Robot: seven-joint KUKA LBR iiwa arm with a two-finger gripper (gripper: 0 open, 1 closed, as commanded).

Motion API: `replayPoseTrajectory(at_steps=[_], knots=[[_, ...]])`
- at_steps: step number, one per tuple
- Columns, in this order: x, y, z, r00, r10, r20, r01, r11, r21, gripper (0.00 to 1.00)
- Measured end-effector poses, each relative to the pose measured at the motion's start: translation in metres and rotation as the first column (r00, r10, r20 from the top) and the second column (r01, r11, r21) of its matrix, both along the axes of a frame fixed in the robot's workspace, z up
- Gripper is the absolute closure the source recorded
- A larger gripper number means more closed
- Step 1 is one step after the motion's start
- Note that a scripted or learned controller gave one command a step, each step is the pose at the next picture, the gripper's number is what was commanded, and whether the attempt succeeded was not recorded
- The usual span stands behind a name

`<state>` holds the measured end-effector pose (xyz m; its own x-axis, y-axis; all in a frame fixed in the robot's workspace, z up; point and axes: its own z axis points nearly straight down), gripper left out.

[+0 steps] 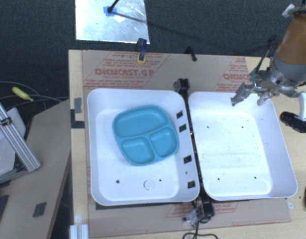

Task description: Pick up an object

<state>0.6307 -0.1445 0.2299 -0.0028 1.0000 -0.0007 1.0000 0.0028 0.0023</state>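
Camera view from above puts the blue divided plate in the left white bin, lying flat a little above that bin's middle, with its large compartment on the far side and two smaller compartments on the near side. From my station I see the gripper hanging over the far right corner of the right white bin, well apart from the plate and across the black divider strip from it. Its two fingers point down and left toward the bin's rim; they look spread a little with nothing between them. I see the orange band of the arm above the wrist at the right edge. Beyond the plate's bin, the cardboard sheet under both bins carries red lettering
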Motion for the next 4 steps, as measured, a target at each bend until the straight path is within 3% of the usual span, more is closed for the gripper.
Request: replayPoseTrajectory(at_steps=[1, 2, 3, 4], knots=[[-0.040, -0.001, -0.010, 1.000, -0.002, -0.004, 0.002, 1.000, 0.001, 0.00], [-0.073, 0.115, -0.048, 1.000, 0.012, -0.007, -0.012, 1.000, 0.007, 0.00], [-0.096, 0.190, 0.056, 1.000, 0.011, 0.010, -0.011, 1.000, 0.006, 0.00], [-0.126, 0.247, 0.225, 1.000, 0.007, 0.018, -0.008, 1.000, 0.008, 0.00]])
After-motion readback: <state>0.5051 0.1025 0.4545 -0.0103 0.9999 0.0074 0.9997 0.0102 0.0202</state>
